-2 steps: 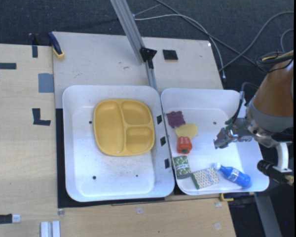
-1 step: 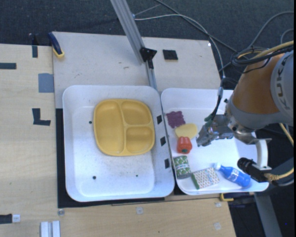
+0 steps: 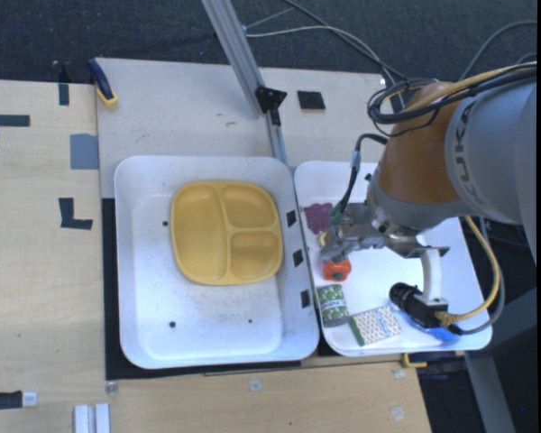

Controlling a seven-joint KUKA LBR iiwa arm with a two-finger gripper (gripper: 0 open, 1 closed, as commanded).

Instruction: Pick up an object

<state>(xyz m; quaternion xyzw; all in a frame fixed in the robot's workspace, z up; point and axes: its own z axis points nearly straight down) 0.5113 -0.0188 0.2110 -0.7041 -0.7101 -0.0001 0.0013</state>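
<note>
The arm (image 3: 451,152) leans in over the right bin (image 3: 460,269), and its hand (image 3: 341,244) hovers right above a small orange-red object (image 3: 335,268) near that bin's left wall. The object is a stubby, rounded piece, bright orange with a darker top, and it sits just under the hand's tip. Whether the hand is apart or together, I cannot tell from this angle; nothing shows clearly between it.

Just behind the orange piece, toward the far side of the right bin, lies a purple item (image 3: 318,215). On the near side lies a green patterned packet (image 3: 332,303), and beside that a checked flat packet (image 3: 377,324).

Left of the right bin, the left bin (image 3: 144,332) carries a yellow divided plate (image 3: 226,232), three compartments, lying flat.
</note>
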